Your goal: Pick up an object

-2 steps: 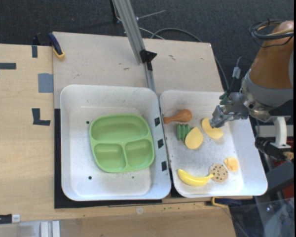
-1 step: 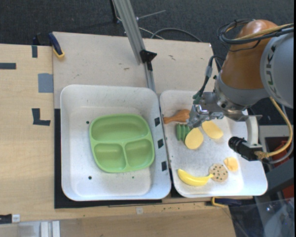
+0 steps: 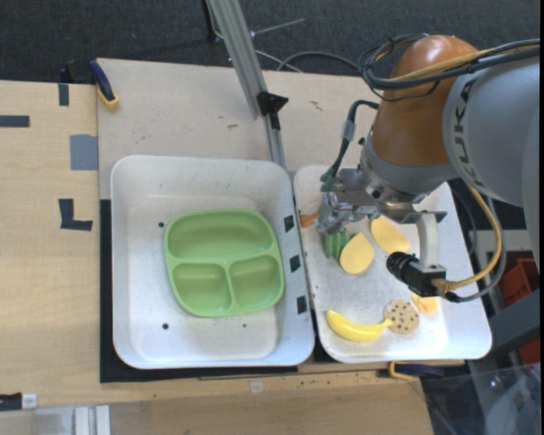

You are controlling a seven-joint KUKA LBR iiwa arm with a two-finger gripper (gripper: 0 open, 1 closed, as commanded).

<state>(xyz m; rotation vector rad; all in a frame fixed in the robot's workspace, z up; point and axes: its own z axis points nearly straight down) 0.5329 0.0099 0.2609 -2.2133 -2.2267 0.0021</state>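
green object (image 3: 334, 242): right bin (image 3: 462, 329), just under the fingertips
gripper (image 3: 332, 227): over the green object, finger state hard to tell
lemon (image 3: 356, 256): just right of the fingers
banana (image 3: 354, 326): well below the fingers

Two white bins (image 3: 127, 243), one green tray (image 3: 223, 262), one banana (image 3: 354, 327) (yellow), one cookie (image 3: 401, 316).

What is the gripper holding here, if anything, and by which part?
Cannot be told. The gripper is low in the right bin at a green object, but no grasp shows.
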